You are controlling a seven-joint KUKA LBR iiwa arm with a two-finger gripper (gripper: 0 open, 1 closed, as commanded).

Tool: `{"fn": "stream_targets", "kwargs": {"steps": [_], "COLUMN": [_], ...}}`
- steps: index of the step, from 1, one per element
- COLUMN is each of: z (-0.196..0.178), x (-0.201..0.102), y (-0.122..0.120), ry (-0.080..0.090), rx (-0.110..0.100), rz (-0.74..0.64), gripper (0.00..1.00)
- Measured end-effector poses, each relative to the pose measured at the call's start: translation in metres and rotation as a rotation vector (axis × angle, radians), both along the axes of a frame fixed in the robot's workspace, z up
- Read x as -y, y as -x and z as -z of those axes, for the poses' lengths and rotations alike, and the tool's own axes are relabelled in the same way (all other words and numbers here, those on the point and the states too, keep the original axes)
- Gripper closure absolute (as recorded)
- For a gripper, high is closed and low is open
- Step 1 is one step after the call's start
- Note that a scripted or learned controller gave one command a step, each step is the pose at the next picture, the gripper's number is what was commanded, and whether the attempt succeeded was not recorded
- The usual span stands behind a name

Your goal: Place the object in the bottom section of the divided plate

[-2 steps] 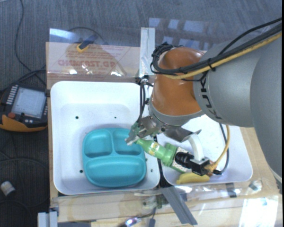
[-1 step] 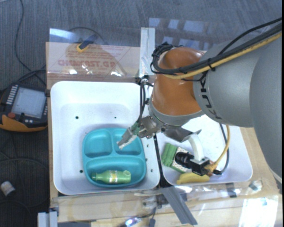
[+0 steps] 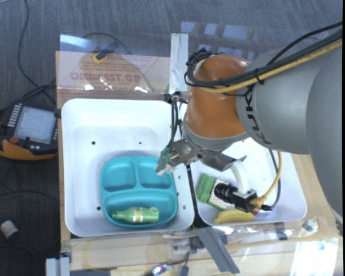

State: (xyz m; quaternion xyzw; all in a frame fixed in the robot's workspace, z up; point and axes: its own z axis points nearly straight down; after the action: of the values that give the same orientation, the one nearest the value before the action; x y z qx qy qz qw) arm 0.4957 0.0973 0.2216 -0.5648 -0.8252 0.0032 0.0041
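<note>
Grey ribbed carpet surrounds the bench, where a glossy teal divided plate (image 3: 139, 190) lies in the left white bin (image 3: 80, 154). Inside its wide bottom section rests a green bottle-shaped object (image 3: 137, 214). Above the plate's upper right compartment hovers the gripper (image 3: 167, 163), fingers slightly parted, holding nothing.

Much of the right bin (image 3: 293, 209) is covered by the arm (image 3: 264, 96). The yellow object (image 3: 234, 216) is partly hidden by the black part in front. The gripper (image 3: 168, 161) fingers are too blurred to be read.
</note>
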Motion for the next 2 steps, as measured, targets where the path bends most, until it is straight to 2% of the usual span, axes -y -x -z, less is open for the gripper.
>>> {"fn": "stream_targets", "kwargs": {"steps": [1, 2], "z": [-0.009, -0.053], "x": [0.013, 0.012], "y": [0.012, -0.078], "ry": [-0.001, 0.003], "rx": [0.006, 0.008], "rz": [-0.216, 0.066], "gripper": [1.00, 1.00]}}
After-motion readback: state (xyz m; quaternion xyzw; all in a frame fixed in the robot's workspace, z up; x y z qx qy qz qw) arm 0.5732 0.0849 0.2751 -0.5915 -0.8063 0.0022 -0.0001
